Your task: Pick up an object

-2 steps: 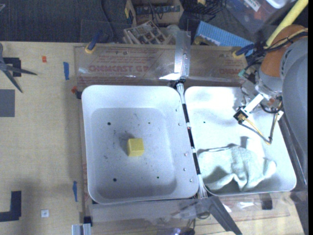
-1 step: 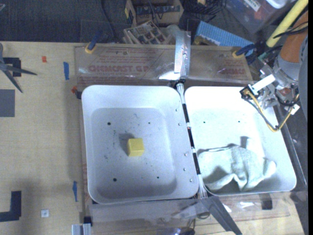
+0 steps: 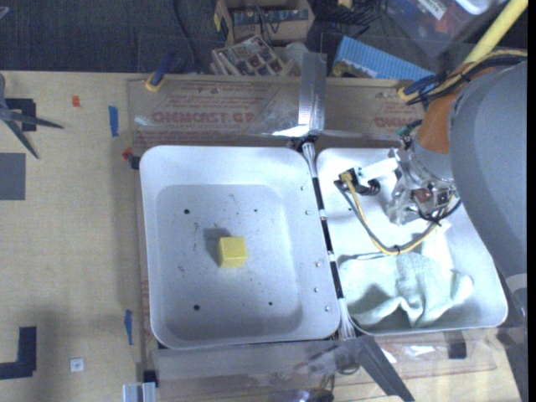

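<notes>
**Over the right bin: pincer above cloth, block lying apart**

Over the right bin, the pincer is seen hanging from the grey arm, with an orange band above the wrist. Its state cannot be told: the working end is cluttered by a yellow cable and small fittings, and nothing can be made out in its grasp.

Item 1. White cloth, crumpled, lying in the near part of the right bin, just below the pincer. It is judged soft, light and yielding; a raised fold would best be pinched from above, since a flat area would offer little to close upon.

Item 2. Yellow block, small, lying near the middle of the left bin, well apart from the pincer. It is judged stiff and light, possibly smooth-sided; opposite flat faces would be taken squarely to prevent slipping.

Both bins are borne side by side on the table.
</notes>
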`<state>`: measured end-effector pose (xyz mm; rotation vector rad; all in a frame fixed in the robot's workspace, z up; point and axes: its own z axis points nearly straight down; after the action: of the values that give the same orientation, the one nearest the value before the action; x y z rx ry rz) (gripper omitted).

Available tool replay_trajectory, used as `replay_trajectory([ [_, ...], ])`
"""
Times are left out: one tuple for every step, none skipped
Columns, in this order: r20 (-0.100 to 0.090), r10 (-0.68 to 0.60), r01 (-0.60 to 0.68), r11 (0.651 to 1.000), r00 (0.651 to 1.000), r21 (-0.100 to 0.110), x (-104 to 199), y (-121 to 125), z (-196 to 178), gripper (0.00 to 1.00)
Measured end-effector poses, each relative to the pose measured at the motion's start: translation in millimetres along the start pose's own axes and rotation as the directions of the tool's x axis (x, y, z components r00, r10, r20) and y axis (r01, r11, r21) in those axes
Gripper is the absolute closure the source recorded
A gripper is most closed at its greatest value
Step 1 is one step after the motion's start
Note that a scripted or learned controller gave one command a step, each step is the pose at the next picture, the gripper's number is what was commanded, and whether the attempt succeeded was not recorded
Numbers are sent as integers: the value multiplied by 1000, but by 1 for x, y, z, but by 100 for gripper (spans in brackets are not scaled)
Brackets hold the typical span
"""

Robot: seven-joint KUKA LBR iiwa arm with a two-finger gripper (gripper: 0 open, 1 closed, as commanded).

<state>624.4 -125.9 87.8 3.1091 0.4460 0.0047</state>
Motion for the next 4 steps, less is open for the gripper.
replay_trajectory([
  [3,83,-83,997,997,1,21,-10,-2,100],
  [2,83,-83,997,997,1,21,-10,-12,100],
  [1,83,-83,997,997,2,21,-9,-22,100],
  [-1,85,-85,996,996,2,21,-7,-33,100],
])
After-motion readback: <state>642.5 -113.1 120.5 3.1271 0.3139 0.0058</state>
